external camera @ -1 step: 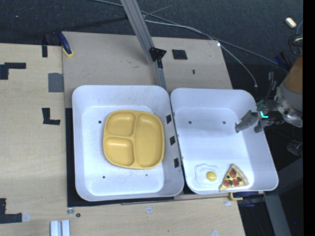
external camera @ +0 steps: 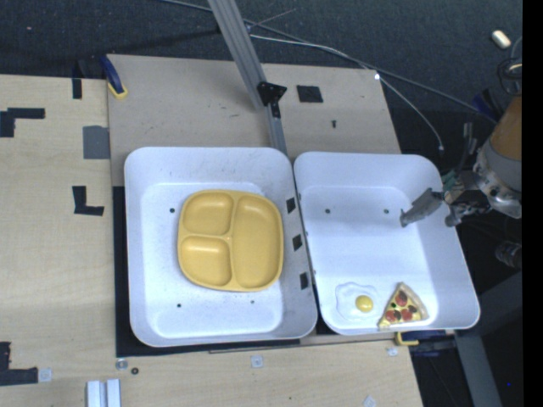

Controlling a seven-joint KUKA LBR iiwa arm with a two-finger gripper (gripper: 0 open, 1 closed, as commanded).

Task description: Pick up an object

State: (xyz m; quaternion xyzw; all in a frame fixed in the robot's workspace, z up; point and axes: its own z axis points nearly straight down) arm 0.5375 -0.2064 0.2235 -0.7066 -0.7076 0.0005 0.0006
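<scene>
A toy fried egg [external camera: 356, 300] and a toy pizza slice [external camera: 402, 306] lie side by side in the near corner of the right bin [external camera: 365, 185]. My gripper [external camera: 431, 212] hangs over that bin's right rim, well behind the two toys and apart from them. It is open, with one grey finger [external camera: 415, 209] slanting down into the bin and nothing between the fingers. The arm's orange band [external camera: 509, 130] shows at the right edge.
The left bin [external camera: 153, 176] holds a yellow three-compartment plate [external camera: 231, 240]. A grey metal pole [external camera: 242, 41] runs from the top down to the gap between the bins. Thin cables cross the bench behind the bins.
</scene>
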